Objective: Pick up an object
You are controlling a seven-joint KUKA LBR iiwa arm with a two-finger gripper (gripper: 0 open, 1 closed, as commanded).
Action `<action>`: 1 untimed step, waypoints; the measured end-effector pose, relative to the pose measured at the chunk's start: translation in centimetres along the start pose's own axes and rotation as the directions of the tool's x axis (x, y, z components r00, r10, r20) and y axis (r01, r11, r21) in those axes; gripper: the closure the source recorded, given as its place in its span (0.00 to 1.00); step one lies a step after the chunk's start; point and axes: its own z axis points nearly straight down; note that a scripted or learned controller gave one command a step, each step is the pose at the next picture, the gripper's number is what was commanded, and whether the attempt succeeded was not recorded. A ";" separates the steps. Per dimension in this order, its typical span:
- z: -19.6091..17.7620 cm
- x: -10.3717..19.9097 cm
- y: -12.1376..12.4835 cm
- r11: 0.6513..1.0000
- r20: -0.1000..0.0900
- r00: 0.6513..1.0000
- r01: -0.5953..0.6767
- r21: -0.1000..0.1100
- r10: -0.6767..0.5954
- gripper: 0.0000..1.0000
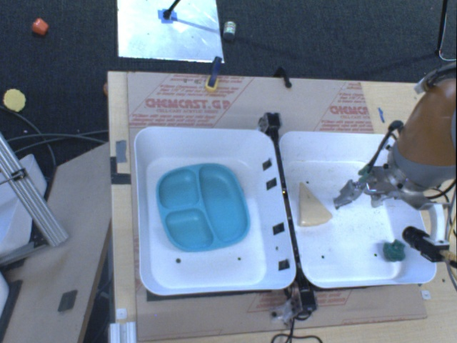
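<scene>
End effector [348,194] sits low over the right shallow white plastic bin [335,274], pointing toward the bin divider. Whether it is open or closed: cannot tell, the tip is too small and blurred. Pale cream wedge-shaped object [312,207] lies on the bin floor just beside the end effector, on its divider side, apparently not touching. Small dark green lump [393,249] lies behind it, near the bin's front right corner. Light blue three-compartment plastic tray [203,206] rests in the left white bin [207,138], well apart.
</scene>
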 end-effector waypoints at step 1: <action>6.6 -7.4 -3.7 1.000 0.005 1.000 -0.007 -0.002 0.007 0.00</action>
